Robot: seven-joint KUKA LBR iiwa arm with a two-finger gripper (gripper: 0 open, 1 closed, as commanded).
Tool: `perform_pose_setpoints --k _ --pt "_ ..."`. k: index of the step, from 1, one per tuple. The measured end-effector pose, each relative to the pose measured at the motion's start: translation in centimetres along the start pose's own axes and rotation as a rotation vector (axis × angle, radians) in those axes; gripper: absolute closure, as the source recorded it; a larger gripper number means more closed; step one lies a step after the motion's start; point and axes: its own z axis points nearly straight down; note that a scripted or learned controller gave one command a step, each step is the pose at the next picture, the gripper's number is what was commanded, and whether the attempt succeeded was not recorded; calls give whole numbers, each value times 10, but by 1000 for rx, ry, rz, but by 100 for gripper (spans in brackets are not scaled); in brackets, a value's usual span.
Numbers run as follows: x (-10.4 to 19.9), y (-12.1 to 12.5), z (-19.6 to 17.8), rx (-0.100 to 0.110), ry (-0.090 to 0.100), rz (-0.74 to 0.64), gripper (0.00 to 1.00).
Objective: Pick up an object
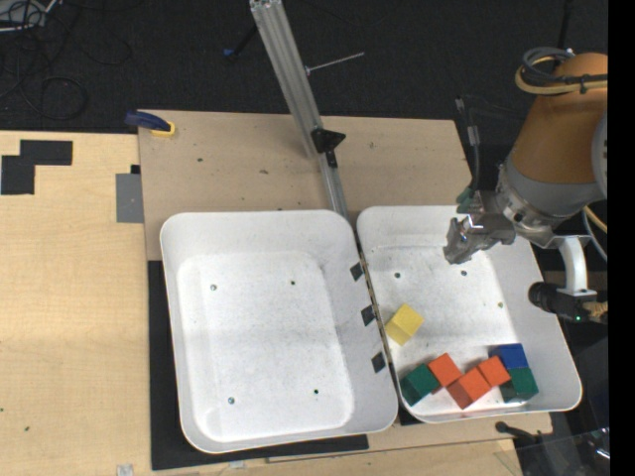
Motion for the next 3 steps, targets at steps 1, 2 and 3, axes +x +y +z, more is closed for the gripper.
perform_pose_setpoints --k 1,2,3 --pt "41 -14 2 -1 0 0 100" --pt "80 -39 16 1 -1 0 100" --pt "130 -59 9 0 0 -1 100"
